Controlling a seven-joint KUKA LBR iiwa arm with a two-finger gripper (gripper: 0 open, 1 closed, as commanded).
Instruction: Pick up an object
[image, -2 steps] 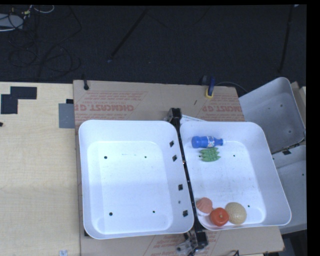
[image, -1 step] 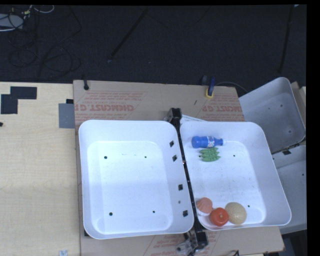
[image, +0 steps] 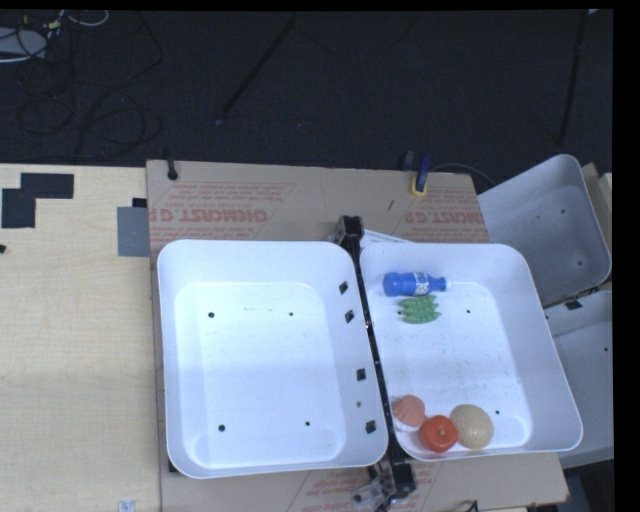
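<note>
The right bin (image: 520, 330) holds a blue bottle (image: 412, 284) lying on its side near the far wall. Just in front of it lies a small green leafy piece (image: 420, 310). At the bin's near edge sit three items close together: a pink shell-like piece (image: 408, 409), a red tomato-like ball (image: 438, 433) and a beige round object (image: 472, 425).
The left bin (image: 190, 300) stands beside the right one, joined by a black clip strip (image: 362, 340). Both rest on a cardboard sheet (image: 260, 205) on a light wooden bench (image: 70, 330). A grey metal plate (image: 550, 220) sits at the far right.
</note>
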